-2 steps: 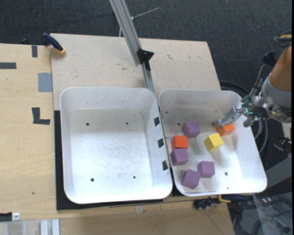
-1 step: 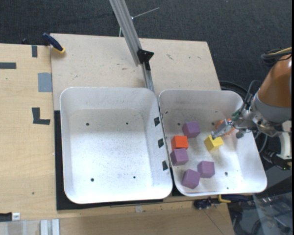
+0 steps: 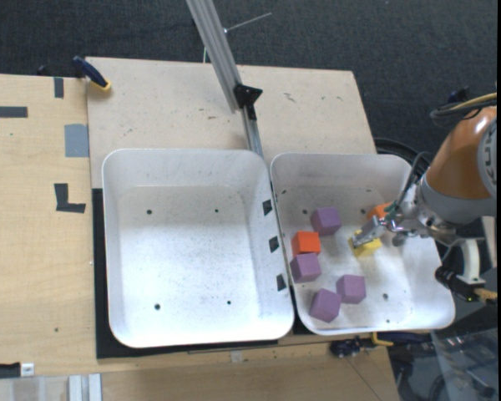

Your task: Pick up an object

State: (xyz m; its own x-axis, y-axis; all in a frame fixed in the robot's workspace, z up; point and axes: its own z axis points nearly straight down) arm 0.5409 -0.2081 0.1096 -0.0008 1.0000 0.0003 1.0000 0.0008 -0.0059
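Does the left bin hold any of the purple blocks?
No. All four purple blocks lie in the right bin, beside an orange block.

My bench point(image 3: 175, 107) is carrying two shallow white bins side by side: the left bin point(image 3: 117, 224) is sitting toward its front edge, the right bin point(image 3: 334, 167) is touching it at the front right corner. Grey tape patches point(image 3: 77, 140) are lying along the left side, and a blue-and-yellow clamp point(image 3: 92, 73) is gripping the back left edge.
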